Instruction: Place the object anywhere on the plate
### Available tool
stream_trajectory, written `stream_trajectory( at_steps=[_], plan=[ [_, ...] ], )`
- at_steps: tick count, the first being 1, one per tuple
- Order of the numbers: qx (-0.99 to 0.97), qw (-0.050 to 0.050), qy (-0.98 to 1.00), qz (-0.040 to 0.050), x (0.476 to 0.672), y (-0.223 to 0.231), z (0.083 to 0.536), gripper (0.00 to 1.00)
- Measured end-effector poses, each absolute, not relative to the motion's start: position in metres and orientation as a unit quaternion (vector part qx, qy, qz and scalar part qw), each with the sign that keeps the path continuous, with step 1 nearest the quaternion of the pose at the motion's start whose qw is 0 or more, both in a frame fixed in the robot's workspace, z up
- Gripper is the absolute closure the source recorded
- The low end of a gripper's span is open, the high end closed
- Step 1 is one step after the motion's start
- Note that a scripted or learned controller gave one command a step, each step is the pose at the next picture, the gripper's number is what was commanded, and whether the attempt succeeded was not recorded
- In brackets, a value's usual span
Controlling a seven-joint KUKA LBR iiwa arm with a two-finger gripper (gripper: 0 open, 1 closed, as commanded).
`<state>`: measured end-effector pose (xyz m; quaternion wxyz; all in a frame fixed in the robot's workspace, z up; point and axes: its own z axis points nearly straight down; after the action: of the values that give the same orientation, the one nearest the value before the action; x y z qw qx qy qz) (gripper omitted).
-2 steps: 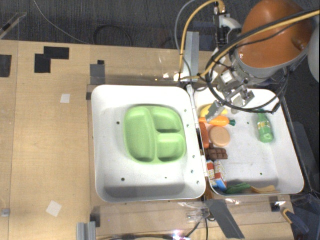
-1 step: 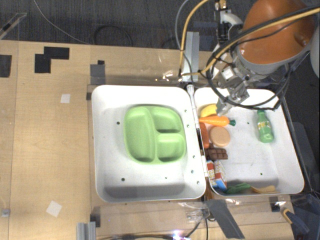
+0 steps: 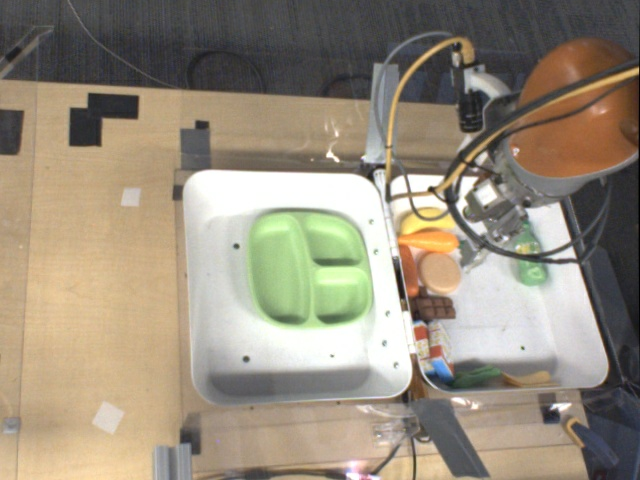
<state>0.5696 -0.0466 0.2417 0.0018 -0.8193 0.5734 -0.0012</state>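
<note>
A: Camera view, nearest edge first: what is counted along the front of the right bin (image 3: 570,368)?

B: Three things are seen there. A small red and white packet (image 3: 432,345) lies against the bin's left wall, a green item (image 3: 478,374) is laid by the front wall, and a tan stick-like piece (image 3: 527,378) is just beside it.

A: And farther back in that bin?

B: A dark brown block (image 3: 434,308) is found above the packet, a round tan disc (image 3: 439,272) is touching or just beside it, and an orange piece (image 3: 428,238) lies behind the disc with something yellow (image 3: 421,211) beyond it. One green bottle-like object (image 3: 527,258) is set apart toward the right.

A: How many bins and plates are counted?

B: Two white bins are carried side by side on the table (image 3: 90,298). One green plate (image 3: 306,267) with three compartments is held in the left bin (image 3: 215,368); nothing is seen on it.

A: What can be said of the hand?

B: One hand (image 3: 478,246) is seen over the right bin, just right of the disc and the orange piece. Whether it is open or closed cannot be told, and no object can be made out in it.
</note>
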Motion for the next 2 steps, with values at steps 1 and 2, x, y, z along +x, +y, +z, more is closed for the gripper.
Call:
stream_trajectory(
  at_steps=[1,2],
  plan=[
    [-0.750,0.005,0.662,-0.0015,0.628,0.026,0.263,1.00],
    [-0.768,0.002,0.640,0.0012,0.615,0.044,0.183,1.00]
  ],
)
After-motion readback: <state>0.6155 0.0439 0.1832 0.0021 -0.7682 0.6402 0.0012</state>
